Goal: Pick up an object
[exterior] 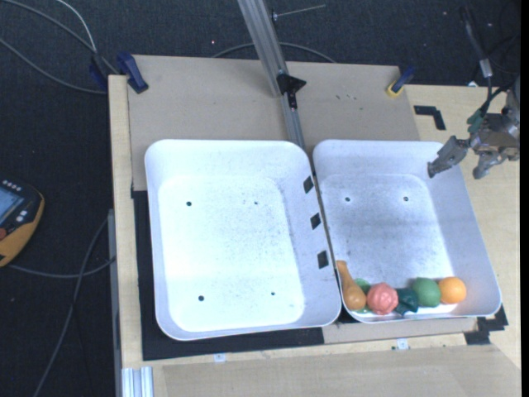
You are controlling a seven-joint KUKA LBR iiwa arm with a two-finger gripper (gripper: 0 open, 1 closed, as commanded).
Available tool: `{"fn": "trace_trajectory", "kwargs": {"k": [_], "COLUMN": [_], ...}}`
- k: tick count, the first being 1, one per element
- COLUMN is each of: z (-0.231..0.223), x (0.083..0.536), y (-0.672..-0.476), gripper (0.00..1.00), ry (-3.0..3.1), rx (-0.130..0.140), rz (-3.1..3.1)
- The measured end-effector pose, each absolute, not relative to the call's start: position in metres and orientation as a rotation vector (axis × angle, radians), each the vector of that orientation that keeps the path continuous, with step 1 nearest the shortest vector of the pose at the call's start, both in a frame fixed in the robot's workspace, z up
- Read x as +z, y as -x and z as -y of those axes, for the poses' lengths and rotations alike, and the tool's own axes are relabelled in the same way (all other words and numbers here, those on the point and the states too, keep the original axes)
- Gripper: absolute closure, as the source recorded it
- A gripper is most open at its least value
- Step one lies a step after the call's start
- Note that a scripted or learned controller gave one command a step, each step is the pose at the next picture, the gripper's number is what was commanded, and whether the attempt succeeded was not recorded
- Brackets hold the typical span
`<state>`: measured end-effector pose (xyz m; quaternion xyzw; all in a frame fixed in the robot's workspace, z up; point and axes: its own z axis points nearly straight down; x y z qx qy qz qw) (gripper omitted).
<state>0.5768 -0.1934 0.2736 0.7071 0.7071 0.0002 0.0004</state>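
gripper (464,160): right edge of frame, upper-middle height, above the far right rim of the right bin. Two grey fingers spread apart, nothing between them, so released.
right bin (397,176): white, shallow, speckled floor, right half of bench. All objects piled along its near wall at lower right of frame.
orange ball (452,289): round, bright orange, far right end of the row, touching the green ball.
green ball (426,291): round, green, just left of the orange one.
teal piece (407,302): small, dark teal, wedged low between green ball and pink ball; shape unclear.
pink ball (381,298): round, pink-red, slightly bumpy, left of centre in the row.
orange carrot-shaped piece (351,288): tapered, thin end pointing up-left, fat end against the pink ball; left end of the row.
gripper vs objects: well apart, gripper at the bin's far side, objects at its near side.
left bin (223,238): white, same shape, centre-left of frame, beside the right bin.
metal rail (263,31): runs from top centre down to the gap between bins.
handheld controller (15,215): orange-black, left edge of frame, off the bench.
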Motion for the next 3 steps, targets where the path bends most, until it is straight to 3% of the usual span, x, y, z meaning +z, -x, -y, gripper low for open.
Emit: {"fn": "trace_trajectory", "kwargs": {"k": [1, 2, 3], "z": [0.140, 0.132, 0.068], "x": [0.188, 0.282, 0.223], "y": [-0.547, -0.606, -0.605], "gripper": [0.00, 0.00, 0.00], "ry": [-2.222, -2.216, -2.219], "rx": [-0.004, 0.006, -0.002], "rz": [-2.228, -2.220, -2.229]}}
